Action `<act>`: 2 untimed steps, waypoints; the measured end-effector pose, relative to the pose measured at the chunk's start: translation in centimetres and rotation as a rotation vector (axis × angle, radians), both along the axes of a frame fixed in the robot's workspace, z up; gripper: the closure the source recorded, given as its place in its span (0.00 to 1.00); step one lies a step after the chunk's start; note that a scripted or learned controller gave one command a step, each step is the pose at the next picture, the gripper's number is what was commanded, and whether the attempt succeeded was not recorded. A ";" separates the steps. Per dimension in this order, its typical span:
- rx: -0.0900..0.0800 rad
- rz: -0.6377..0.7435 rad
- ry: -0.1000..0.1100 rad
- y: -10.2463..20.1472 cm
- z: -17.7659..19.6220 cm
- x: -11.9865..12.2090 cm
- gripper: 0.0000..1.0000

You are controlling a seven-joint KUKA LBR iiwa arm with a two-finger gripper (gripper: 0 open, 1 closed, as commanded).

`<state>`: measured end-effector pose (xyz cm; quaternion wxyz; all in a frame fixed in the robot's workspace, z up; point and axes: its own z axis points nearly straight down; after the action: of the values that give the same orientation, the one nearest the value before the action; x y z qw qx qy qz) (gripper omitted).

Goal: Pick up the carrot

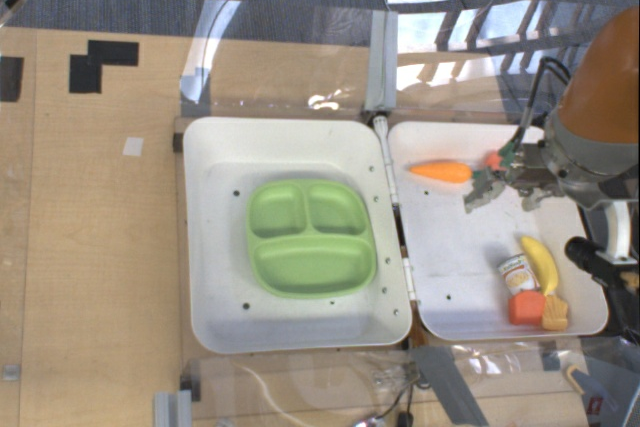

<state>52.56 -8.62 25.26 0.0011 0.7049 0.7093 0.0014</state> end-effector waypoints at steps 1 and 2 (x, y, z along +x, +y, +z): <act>0.000 -0.054 0.000 -0.9 -2.7 6.1 0.00; 0.001 -0.159 0.001 -1.5 -10.6 11.3 0.00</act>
<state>63.89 -10.17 14.66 0.0007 0.7590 0.6511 0.0014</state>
